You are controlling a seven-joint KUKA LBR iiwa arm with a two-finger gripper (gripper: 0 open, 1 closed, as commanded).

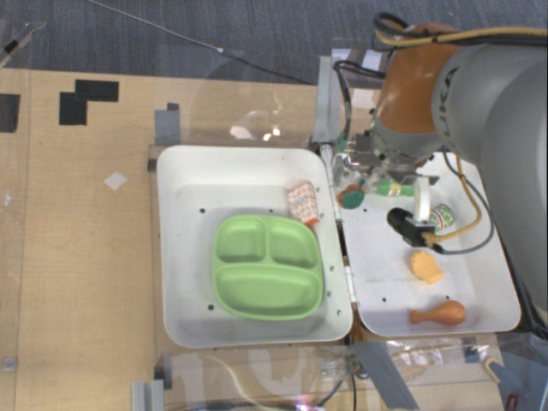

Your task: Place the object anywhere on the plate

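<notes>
Pale wooden worktop (77,255) below grey carpet, with black squares at far left. Next, left shallow white bin (175,229), with a light green plastic plate of three compartments (267,268) lying flat near its middle. Just beside the plate's upper right corner, a small red-and-white printed packet (302,202), close to the bin's right wall. Past the dividing walls, right shallow white bin (377,289). In its upper left corner, a small round green object (350,198) on the bin floor, well apart from the plate. Just right of it, grey arm with orange band (411,84) reaching down, claw (370,176) low over that corner; released or clenched, impossible to tell. Further right, a small white can with green and red label (440,217). Below it, a yellow wedge-shaped block (426,267). Nearest the front wall, a brown drumstick-shaped piece (438,314).
</notes>
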